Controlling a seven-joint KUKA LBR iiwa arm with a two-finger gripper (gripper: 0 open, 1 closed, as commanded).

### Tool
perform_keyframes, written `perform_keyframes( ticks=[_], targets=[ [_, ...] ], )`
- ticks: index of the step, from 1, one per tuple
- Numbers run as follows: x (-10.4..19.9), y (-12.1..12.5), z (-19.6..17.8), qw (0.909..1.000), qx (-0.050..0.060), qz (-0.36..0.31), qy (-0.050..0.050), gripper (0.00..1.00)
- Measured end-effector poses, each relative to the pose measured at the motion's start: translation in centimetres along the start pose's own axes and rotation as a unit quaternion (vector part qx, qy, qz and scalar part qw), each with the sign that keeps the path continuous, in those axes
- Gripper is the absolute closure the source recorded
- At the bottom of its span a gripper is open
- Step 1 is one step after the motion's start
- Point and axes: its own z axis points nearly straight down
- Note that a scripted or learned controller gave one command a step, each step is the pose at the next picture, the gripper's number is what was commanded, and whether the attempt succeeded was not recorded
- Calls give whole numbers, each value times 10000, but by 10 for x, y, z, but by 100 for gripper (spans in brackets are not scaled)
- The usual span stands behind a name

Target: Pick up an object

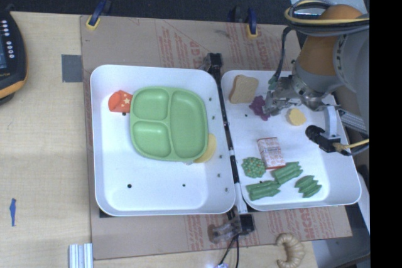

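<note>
Hovering over the right bin [339, 191], tool [274, 99] seemingly touching purple object [258, 107], grip state unclear.

Red print on cardboard sheet [157, 41] under bins: too blurred to read.

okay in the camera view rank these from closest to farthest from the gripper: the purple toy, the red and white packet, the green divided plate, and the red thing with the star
Measured from the gripper in the right bin:
1. Purple toy, right beside it, just left of the fingers.
2. Red and white packet, below it in the same bin.
3. Green divided plate, in the left bin.
4. Red thing with the star, at the plate's far left edge.
</note>
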Motion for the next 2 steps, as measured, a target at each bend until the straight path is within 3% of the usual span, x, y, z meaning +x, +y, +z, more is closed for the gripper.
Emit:
perform_keyframes(
  ticks=[1,2],
  targets=[
    [0,0,0,10000,4,-1,-1,0],
    [-4,-99,13,10000,47,24,16,0]
  ],
)
